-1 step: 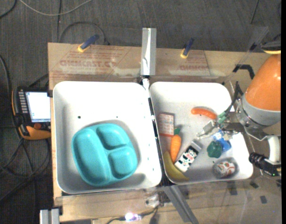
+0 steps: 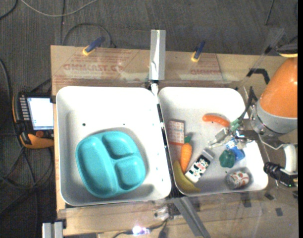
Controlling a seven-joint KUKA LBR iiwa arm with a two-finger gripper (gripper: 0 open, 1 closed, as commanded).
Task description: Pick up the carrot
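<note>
Camera view – carrot (image 2: 185, 155) left of fingers (image 2: 222, 137), apart – finger spread unclear

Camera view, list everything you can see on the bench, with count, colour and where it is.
Bins: two, white, side by side.
Divided plate: one, turquoise, left bin.
Carrot: one, orange with green top, right bin, near its left wall.
Banana: one, yellow, right bin front, below the carrot.
Small card: one, red and white, just above the carrot.
Sausage-shaped toy: one, orange-red, right bin, back half.
Black-and-white box: one, right of the carrot.
Green and blue toys: cluster, right bin, right side.
Round can: one, greyish, front right corner.
Arm: one, grey with orange, from the right.
Claw: one, metallic, above the right bin.
</note>
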